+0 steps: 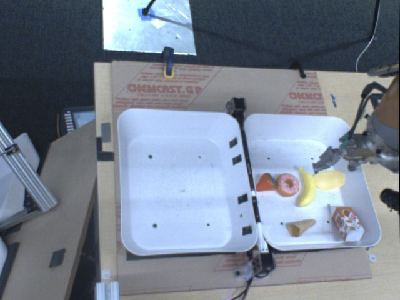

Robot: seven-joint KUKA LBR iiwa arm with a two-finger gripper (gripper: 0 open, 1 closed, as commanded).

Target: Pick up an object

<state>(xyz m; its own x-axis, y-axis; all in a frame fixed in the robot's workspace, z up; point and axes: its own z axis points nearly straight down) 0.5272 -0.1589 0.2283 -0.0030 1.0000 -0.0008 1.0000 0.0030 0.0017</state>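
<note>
Two white bins (181, 120) on cardboard (206, 83)

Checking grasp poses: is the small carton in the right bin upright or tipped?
Tipped. The carton lies on its side in the right bin's near right corner, printed face up.

Pretty even, bright overhead light, kinda cool and washed out. The white bins (181, 186) nearly blow out, with soft shadows along their walls. Foil sheet (149, 17) up top glares. Whole frame's slightly soft and grainy.
</note>
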